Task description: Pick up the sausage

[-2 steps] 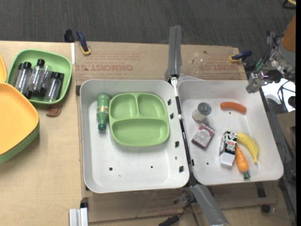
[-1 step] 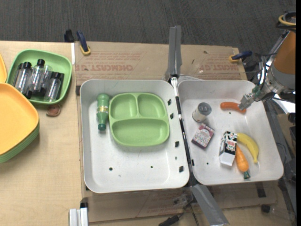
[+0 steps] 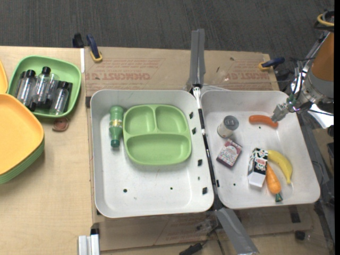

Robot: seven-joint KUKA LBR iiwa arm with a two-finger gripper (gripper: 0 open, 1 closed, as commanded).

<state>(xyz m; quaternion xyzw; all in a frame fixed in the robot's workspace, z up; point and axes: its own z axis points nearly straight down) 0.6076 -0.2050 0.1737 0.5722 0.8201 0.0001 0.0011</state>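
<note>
Because the sausage (image 3: pixel 263 120) lies flat on the floor of the right bin (image 3: pixel 303 190), up near the far wall and with bare white around most of it, I judge it an easy target: nothing is stacked on it and nothing crowds its left end. My claw (image 3: pixel 280 112) sits right at its right end, touching or all but touching it, low over the bin; from this slanted view I cannot tell whether the claw is parted or closed, and I see nothing gripped, so I count the pick as not yet made. The arm (image 3: pixel 323 70) comes in from the right over the bin's edge, which would explain why the claw meets the sausage end-on rather than across its middle; I think a grasp there risks pushing it along the floor. To the left, apart from the sausage, stands a small grey can (image 3: pixel 230 125), and nearer the front lie a small printed packet (image 3: pixel 229 154), a little carton (image 3: pixel 258 166), a banana (image 3: pixel 282 165) and a carrot (image 3: pixel 273 182), the last three bunched together and well clear of the work. Across the divider, the left bin (image 3: pixel 106 190) holds a green divided plate (image 3: pixel 157 134) with a green bottle (image 3: pixel 115 125) beside it. Out on the worktop (image 3: pixel 48 206) at far left sit a green tray of vials (image 3: pixel 45 86) and stacked yellow plates (image 3: pixel 18 137), not involved.
</note>
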